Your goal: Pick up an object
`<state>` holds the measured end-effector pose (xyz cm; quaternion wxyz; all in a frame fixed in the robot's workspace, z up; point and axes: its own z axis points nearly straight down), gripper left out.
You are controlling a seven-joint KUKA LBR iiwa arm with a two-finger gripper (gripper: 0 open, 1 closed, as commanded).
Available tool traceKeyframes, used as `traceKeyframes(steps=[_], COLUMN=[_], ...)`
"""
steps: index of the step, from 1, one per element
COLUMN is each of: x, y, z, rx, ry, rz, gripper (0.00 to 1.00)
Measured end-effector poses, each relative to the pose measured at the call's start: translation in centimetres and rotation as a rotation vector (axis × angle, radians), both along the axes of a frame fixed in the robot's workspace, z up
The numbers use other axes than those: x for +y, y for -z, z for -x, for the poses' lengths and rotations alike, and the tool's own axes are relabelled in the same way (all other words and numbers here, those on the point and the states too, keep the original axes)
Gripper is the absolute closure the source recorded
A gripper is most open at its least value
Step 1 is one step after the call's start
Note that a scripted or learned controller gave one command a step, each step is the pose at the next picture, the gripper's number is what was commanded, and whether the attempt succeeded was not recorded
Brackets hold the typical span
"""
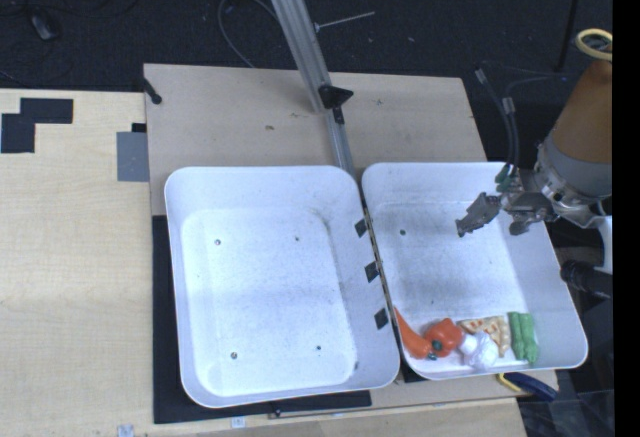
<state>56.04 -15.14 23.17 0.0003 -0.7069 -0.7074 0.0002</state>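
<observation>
Objects for the pick sit bunched in the lower right of the frame, along the near wall of the right bin (pixel 440 195): an orange piece (pixel 412 337) leaning at the left end, a red-orange lump (pixel 446 333) touching it, a white crumpled thing (pixel 478 351) next, a tan patterned item (pixel 489 328) just behind that, and a green piece (pixel 523 336) at the right end. They touch or overlap (I can't separate edges well at this resolution).

I see the gripper (pixel 493 213) over the right bin's upper right part, well apart from the pile, above bare bin floor. Two dark fingers (pixel 477 214) show, one pointing left and one shorter toward the right; they look spread apart with nothing between them. Whether the tips touch the floor I can't tell.

Arm (pixel 585 140) comes in from the right edge, orange band above the grey wrist.

Left bin (pixel 200 195) lies just beside the right one, center-left of frame, walls nearly touching with small black clips (pixel 372 271) along the seam. A slanted aluminium bar (pixel 300 35) runs from top center down toward the bins. Pale wooden bench (pixel 70 255) fills the left side.
</observation>
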Motion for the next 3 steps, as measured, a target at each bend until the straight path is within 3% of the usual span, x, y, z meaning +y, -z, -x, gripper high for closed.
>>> traceKeyframes(steps=[1, 2, 3], x=[0.0, 3.0, 0.1], y=[-1.0, 1.5, 14.5], z=[0.0, 3.9, 5.6], rx=[0.000, 0.002, -0.001], ry=[0.000, 0.000, 0.001], rz=[0.000, -0.001, 0.000], gripper=[1.00, 1.00, 1.00])
